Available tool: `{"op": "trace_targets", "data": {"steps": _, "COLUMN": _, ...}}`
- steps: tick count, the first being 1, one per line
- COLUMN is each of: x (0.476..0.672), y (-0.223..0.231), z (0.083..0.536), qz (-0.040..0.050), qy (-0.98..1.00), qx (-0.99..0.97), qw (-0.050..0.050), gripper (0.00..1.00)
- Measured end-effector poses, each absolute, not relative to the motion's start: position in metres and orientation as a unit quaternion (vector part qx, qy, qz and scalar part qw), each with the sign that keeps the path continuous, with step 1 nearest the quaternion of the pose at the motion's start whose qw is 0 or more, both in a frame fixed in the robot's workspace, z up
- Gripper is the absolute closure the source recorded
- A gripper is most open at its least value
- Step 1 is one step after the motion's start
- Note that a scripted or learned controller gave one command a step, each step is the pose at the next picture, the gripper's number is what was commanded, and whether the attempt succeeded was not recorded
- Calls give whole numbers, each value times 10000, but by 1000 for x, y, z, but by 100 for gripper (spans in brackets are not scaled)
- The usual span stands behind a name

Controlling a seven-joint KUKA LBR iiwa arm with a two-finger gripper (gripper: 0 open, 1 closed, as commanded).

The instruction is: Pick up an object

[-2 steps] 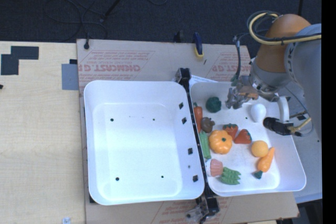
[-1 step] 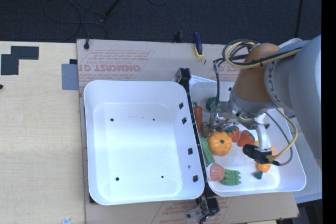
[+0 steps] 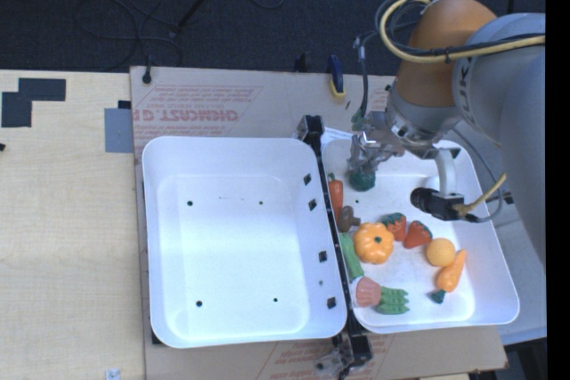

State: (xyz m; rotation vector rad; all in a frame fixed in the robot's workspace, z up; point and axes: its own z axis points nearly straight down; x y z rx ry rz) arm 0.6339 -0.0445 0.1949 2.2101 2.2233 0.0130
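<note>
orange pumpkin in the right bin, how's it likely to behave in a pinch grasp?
The pumpkin looks like a rounded, ribbed plastic toy, so probably light and stiff. Its curved sides could let it slip or roll away from the fingers. The cucumber and strawberry crowd it, so neighbours would likely get nudged.

Bright even light, soft shadows, slight blur

bins: 2, white (image 3: pixel 233 151) (image 3: pixel 499 280)
carrots: 2 (image 3: pixel 335 191) (image 3: pixel 451 272)
pumpkin: 1 (image 3: pixel 373 243)
orange ball: 1 (image 3: pixel 439 252)
</note>
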Motion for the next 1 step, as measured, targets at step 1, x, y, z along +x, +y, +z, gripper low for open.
{"op": "trace_targets", "data": {"steps": 1, "x": 589, "y": -39, "z": 197, "qz": -19, "qy": 7061, "qx": 7082, "qw": -23, "gripper": 100}}
